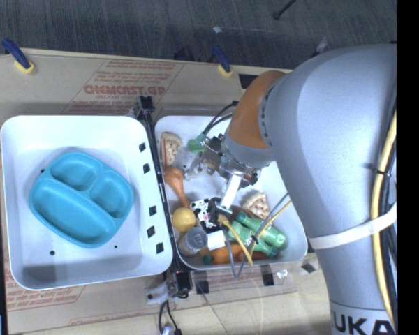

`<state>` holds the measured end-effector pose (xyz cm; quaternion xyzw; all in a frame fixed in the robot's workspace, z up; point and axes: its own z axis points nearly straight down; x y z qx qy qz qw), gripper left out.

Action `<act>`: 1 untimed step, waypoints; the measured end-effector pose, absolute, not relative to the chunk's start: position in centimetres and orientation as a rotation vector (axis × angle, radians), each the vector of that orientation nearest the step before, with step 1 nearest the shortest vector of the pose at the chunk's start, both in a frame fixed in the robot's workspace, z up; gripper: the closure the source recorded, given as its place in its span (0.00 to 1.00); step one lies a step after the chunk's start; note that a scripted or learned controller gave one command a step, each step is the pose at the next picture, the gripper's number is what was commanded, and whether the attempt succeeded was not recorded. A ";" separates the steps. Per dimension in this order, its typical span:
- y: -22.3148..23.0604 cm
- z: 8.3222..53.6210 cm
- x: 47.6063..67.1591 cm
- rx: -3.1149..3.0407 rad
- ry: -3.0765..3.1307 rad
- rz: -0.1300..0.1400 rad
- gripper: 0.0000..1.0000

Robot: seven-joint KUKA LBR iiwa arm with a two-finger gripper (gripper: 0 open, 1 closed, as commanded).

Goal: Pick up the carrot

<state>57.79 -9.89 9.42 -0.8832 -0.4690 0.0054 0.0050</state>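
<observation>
- camera view: 2 white bins sit side by side on a brown bench.
- the left bin (14,187) holds a blue plate (80,197) with 3 parts.
- the right bin (169,125) is full of toy food and small things.
- the carrot (227,255) lies flat near the front wall of the right bin, partly under a green toy (262,234) and some yellow wires.
- a yellow ball (184,219) sits just left of the middle, and a grey can (193,241) is right below it.
- a piece of toast (170,147) lies near the back left corner.
- the big grey arm (335,159) reaches in from the right, with its orange band (248,121) above the bin.
- the gripper (220,204) points down into the middle of the right bin, above the carrot but apart from it.
- i cannot tell if it is open or closed.
</observation>
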 end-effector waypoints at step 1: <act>-4.8 19.5 58.7 -2.829 -1.354 -0.003 0.00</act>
